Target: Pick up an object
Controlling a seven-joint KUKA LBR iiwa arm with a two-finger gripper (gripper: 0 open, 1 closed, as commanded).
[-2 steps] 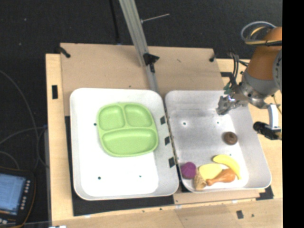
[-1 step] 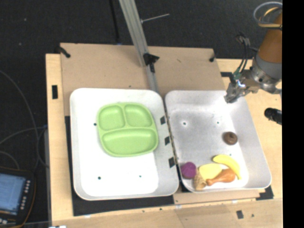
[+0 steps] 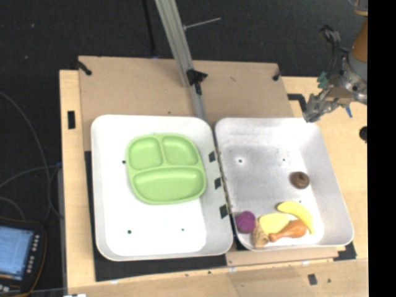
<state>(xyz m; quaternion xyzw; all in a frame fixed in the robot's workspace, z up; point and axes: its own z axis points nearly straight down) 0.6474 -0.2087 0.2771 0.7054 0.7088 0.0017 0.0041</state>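
1. The two-finger gripper (image 3: 312,109) hangs at the far right of the scene, just beyond the far right corner of the right-hand shallow white bin (image 3: 272,135). Its dark fingers are small and blurred against the bench, so I cannot tell how far apart they stand, and nothing can be seen between them.
2. Above it, the grey wrist of the arm (image 3: 346,82) runs up to the right edge, with loose cables beside it.
3. Nearest the gripper among the objects, yet well apart from it, a small round dark brown object (image 3: 300,179), perhaps a doughnut, lies alone at the right side of the right bin.
4. At that bin's near edge sits a cluster: a yellow toy banana (image 3: 297,212), an orange-brown drumstick-shaped toy (image 3: 288,231) just beside it, a pale yellow block (image 3: 267,223) touching both, and a small purple ball (image 3: 245,221) at the near left corner.
5. The left-hand shallow white bin (image 3: 111,228) holds a light green plastic divided plate (image 3: 166,169) with three compartments, lying flat toward its far side.
6. A slanted metal pole (image 3: 176,42) rises from between the bins at the far side.
7. A handheld screen with a blue display (image 3: 18,252) lies at the near left; no writing on it is legible.
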